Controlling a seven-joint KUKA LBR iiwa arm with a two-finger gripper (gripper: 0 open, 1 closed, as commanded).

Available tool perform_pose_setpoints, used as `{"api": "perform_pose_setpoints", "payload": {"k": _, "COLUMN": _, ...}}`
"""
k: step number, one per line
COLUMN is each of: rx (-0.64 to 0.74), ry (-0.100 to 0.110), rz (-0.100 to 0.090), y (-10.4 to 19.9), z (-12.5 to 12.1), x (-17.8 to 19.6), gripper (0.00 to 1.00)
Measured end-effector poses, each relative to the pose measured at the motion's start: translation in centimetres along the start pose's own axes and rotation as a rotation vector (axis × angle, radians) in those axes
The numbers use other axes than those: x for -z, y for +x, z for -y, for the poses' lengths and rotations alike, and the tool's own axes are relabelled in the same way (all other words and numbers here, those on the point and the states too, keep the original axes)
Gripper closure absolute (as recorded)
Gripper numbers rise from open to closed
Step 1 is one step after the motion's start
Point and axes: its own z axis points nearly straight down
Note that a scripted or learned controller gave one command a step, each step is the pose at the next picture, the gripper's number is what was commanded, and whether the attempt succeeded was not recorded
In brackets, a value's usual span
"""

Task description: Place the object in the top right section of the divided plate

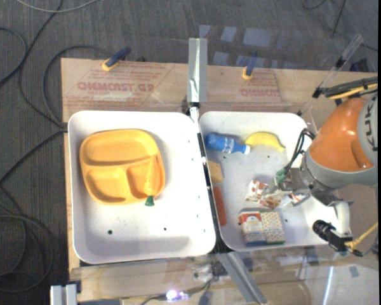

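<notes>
Pincer (pixel 291 184) is hanging low over the right bin (pixel 232 234), at the right of the frame, its tip reaching in just beside a crumpled red-and-white wrapper (pixel 265 194); whether it is parted or closed I cannot tell, since the grey wrist and orange band are covering it from above, and nothing is visibly held. Outward from there, a small printed carton (pixel 261 227) is lying just below the wrapper; a yellow banana (pixel 267 141) and a blue bottle (pixel 227 144) are lying near the bin's upper edge, touching or nearly so; a thin orange-red stick (pixel 220 206) is lying along the bin's left wall. Across the divider, in the left bin (pixel 146 243), the orange divided plate (pixel 120 164) is sitting toward the upper left; a carrot-like piece with a green tip (pixel 153 182) is lying along the plate's right edge, its tip hanging over the lower rim. Which thing the task means is not certain; judging by the arm's place, the wrapper is the likely target. The step in hand is looking like the pick, with no carrying begun; the next move is calling for a secure grasp, a lift clear of the bin wall, a long travel leftward, and a release over the plate's upper right compartment. The worktop (pixel 114 84) under both bins is bearing printed lettering.
</notes>
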Motion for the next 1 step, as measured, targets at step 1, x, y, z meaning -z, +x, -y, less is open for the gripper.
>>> {"api": "perform_pose_setpoints", "payload": {"k": 1, "rx": 0.123, "ry": -0.029, "rz": 0.005, "y": -4.3, "z": -1.05, "x": -1.19, "gripper": 1.0}}
